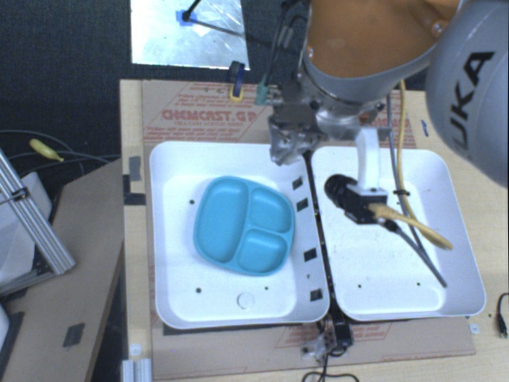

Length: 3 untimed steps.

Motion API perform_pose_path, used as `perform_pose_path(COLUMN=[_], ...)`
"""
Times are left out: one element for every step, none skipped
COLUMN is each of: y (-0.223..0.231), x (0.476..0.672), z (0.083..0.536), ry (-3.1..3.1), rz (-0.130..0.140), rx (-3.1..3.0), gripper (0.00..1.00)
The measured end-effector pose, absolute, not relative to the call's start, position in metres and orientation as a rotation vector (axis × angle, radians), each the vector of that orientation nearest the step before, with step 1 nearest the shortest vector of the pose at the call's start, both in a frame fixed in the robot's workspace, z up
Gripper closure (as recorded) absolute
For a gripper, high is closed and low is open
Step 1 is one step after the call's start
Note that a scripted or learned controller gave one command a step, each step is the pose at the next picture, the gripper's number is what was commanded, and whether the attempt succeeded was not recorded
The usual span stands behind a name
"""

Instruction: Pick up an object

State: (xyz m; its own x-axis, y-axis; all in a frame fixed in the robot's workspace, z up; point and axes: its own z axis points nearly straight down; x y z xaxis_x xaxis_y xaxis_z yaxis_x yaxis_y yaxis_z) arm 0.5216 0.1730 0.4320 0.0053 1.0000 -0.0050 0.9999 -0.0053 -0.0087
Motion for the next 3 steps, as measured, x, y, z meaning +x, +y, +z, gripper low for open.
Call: perform_pose_path(y=[0.227,0.23,0.209], x=[0.485,0.512,0.56], z=[0.431,0.542,0.492], ry=[-2.231,-2.231,-2.219], rz=[-0.001,-0.022,0.003], rx=[-2.21,-2.219,-2.225], gripper=[1.0,1.0,1.0])
